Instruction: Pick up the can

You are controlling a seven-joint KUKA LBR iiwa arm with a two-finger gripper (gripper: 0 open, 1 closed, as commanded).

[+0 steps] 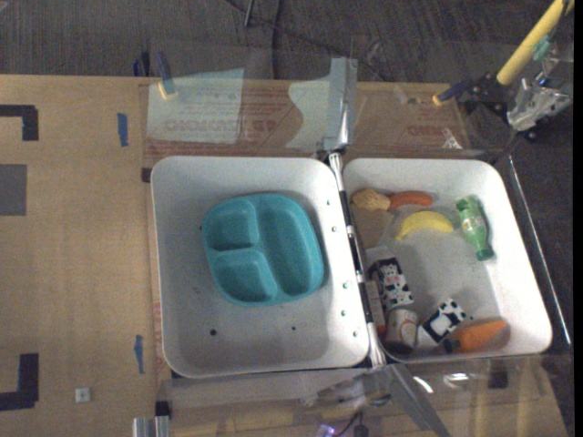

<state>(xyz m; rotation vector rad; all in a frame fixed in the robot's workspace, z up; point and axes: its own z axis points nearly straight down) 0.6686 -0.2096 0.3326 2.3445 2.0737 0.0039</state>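
**Fingers unreadable; can sits in the right bin's near left corner**

Fingers cannot be told as wide or narrow: the gripper (537, 106) is a small blur of metal past the far right corner of the right bin (519, 244), over the dark floor and well apart from everything in the bins. A yellow rod (536, 33) slants up from it toward the top right.

The can (401, 327) is in the right bin, at its near left corner, close against the wall that meets the left bin (182, 335). It is crowded. A black-and-white carton (392, 283) lies just behind it, touching or nearly so. A second carton (444, 319) of the same pattern sits just to its right, and a carrot (478, 335) lies along the near wall beyond that, its tip against this carton.

Farther back in the same bin, a banana (424, 223) lies near the middle. A green bottle (474, 228) rests tilted to the banana's right. An orange piece (410, 199) and a tan lump (369, 198) lie by the far wall.

The left bin holds a teal divided plate (264, 248), well apart from the can. Both bins rest on the counter (73, 244), which carries blue and black tape marks.
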